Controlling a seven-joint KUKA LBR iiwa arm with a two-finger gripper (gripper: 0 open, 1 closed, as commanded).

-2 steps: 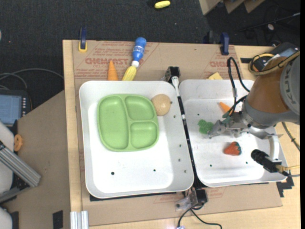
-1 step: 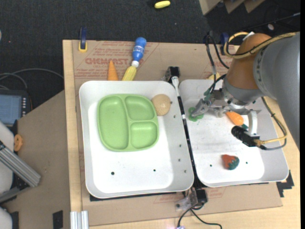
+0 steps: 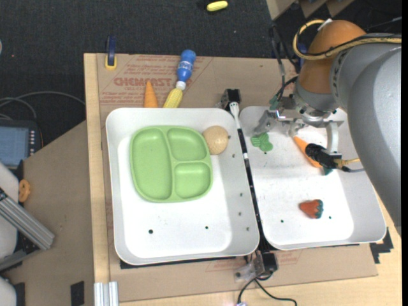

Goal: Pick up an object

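The gripper [image 3: 280, 123] is positioned over the far left corner of the right bin [image 3: 338, 231], close to its rim; whether it is open cannot be told. A small green object [image 3: 261, 143] lies just below it. A carrot [image 3: 305, 150] lies near the far wall, a strawberry [image 3: 312, 208] in open floor nearer the front. In the left bin [image 3: 172, 238], a green divided plate [image 3: 171, 163] and a beige ball [image 3: 216, 139] are seen.

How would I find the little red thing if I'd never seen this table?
Look in the right white bin, the one under the grey arm. Near its front edge lies a small red toy, by itself. The orange carrot and green piece sit further back.
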